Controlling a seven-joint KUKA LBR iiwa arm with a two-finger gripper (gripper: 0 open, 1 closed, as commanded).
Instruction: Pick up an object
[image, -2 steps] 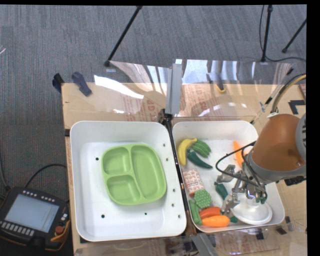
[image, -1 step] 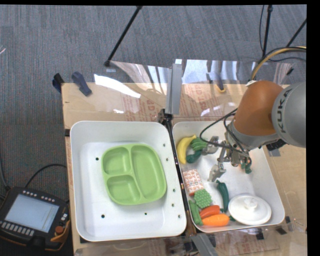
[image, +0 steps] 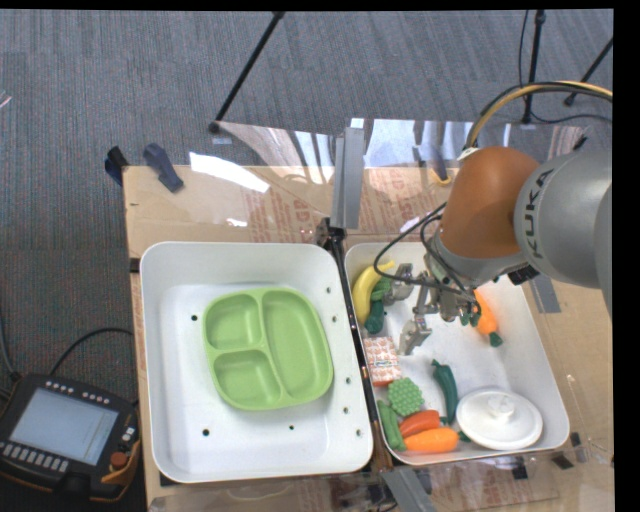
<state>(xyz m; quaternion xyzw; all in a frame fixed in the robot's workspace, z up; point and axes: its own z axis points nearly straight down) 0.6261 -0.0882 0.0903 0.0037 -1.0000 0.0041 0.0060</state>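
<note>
**Gripper hanging over the right bin's toy food**

Gripper is hovering in the middle of the right bin, between the banana at the bin's left wall and the small carrot to its right. Whether the jaws are parted or closed, I cannot tell; nothing is showing between them.

The task names no particular object. Judging by their look, these are light, hard plastic toys, smooth and probably slippery. The banana is lying near the gripper; taking it across its narrow middle seems best, though the wall is crowding it.

A red-and-white block, a green bumpy piece, a dark green pepper, an orange carrot and a white lid are clustering along the near side. In the left bin a green divided plate is lying well apart from the gripper.
</note>
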